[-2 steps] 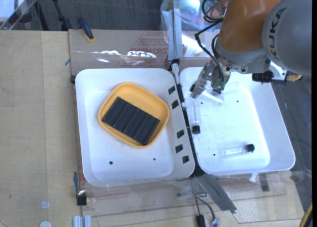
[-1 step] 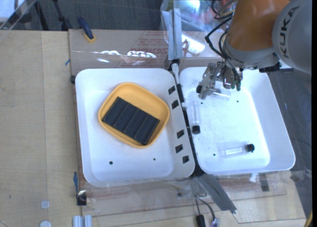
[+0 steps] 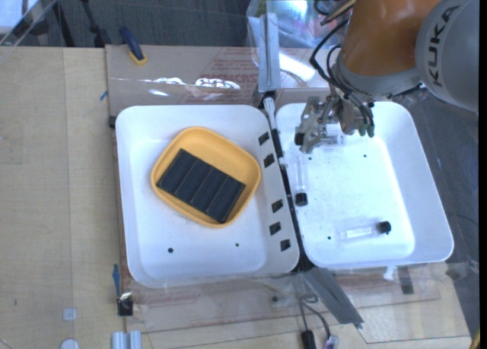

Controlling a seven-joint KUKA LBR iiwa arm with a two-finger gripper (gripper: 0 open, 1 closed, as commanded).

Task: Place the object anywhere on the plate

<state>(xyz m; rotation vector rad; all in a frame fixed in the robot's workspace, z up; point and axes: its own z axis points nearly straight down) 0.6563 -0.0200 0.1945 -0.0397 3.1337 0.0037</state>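
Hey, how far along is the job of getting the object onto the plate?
Done: a black ridged block already lies on the yellow plate in the left bin. In hand: the gripper hovers over the right bin. Left: two clear vials lie there.

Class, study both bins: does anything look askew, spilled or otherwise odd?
Nothing spilled or damaged. The yellow plate sits turned at an angle in the left bin, carrying a dark ridged block. Two clear tubes lie loose in the right bin.
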